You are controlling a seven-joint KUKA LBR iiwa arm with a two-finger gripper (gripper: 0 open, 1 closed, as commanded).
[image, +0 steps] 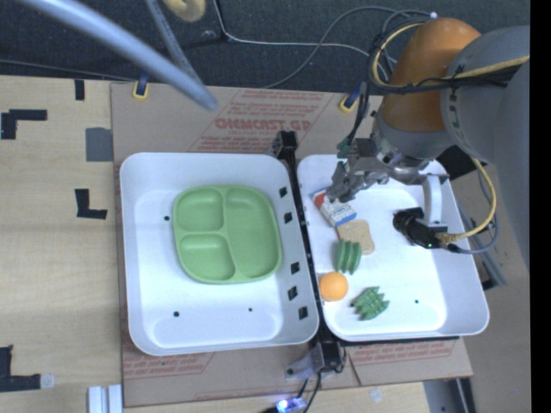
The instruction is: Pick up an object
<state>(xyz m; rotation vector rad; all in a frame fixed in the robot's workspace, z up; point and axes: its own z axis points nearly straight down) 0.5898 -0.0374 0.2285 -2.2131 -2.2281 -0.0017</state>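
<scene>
My gripper [347,186] hangs over the upper left part of the right bin [448,312]. Its tip is directly above a small white carton with red and blue markings [335,211], touching it or nearly so. Just below the carton lies a tan slice of toast [357,236]. Further toward the front come a ribbed green vegetable [348,256], an orange ball-shaped fruit [333,286] and a green pea pod [370,304]. Nothing is visibly lifted off the bin floor.
The left bin [146,231] holds a green divided plate [227,233]. A black divider strip [294,222] runs between the bins. The arm's grey body and orange band [435,54] cover the right bin's far right corner, and a black cable fitting [419,228] hangs over its middle.
</scene>
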